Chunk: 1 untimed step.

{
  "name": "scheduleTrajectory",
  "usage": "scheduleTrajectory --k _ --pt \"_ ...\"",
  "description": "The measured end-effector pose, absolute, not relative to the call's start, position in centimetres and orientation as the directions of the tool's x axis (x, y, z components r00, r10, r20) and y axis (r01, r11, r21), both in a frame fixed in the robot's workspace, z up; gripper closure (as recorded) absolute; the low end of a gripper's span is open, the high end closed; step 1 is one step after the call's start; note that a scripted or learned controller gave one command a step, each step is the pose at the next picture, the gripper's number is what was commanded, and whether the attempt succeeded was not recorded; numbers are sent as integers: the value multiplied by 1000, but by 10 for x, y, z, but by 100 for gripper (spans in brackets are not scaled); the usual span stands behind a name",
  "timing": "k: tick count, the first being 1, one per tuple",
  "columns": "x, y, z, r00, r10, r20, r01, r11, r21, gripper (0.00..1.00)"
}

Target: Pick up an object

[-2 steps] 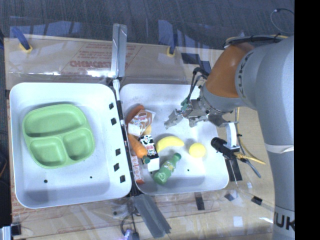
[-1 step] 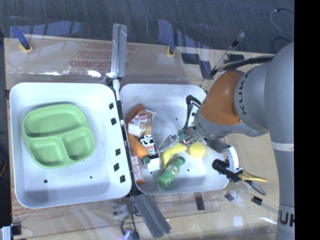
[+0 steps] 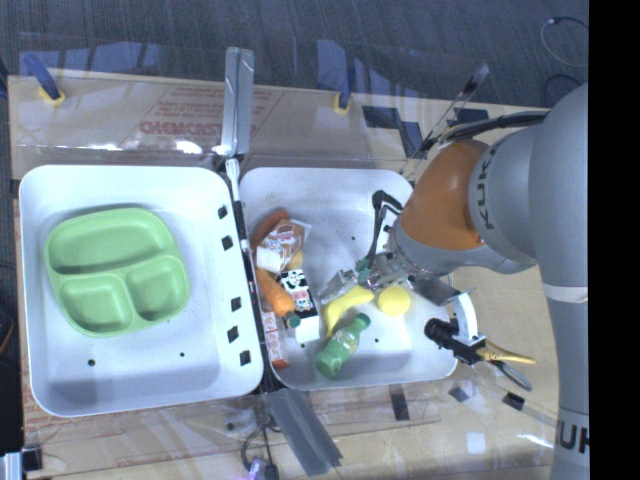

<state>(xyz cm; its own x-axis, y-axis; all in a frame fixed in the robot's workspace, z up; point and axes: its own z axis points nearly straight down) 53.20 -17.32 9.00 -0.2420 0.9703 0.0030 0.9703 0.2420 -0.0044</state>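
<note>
Gripper (image 3: 366,271) low in right bin (image 3: 330,193), just beside yellow lemon (image 3: 394,300) and banana (image 3: 343,306). Finger state: cannot tell. Green bottle (image 3: 340,346) nearer.

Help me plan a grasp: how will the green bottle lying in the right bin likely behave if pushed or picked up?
The green bottle lies on its side, so a sideways push would probably roll it. It looks like smooth plastic, likely slippery between fingers. It looks small, so probably light. The yellow fruit beside it may get nudged.

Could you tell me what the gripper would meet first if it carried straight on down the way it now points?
Probably the yellow lemon-like fruit just beneath the gripper, though depth is hard to judge here.
</note>
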Motion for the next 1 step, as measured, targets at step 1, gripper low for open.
scheduleTrajectory --k 1 --pt "489 -155 89 -130 991 3 991 130 -6 0"
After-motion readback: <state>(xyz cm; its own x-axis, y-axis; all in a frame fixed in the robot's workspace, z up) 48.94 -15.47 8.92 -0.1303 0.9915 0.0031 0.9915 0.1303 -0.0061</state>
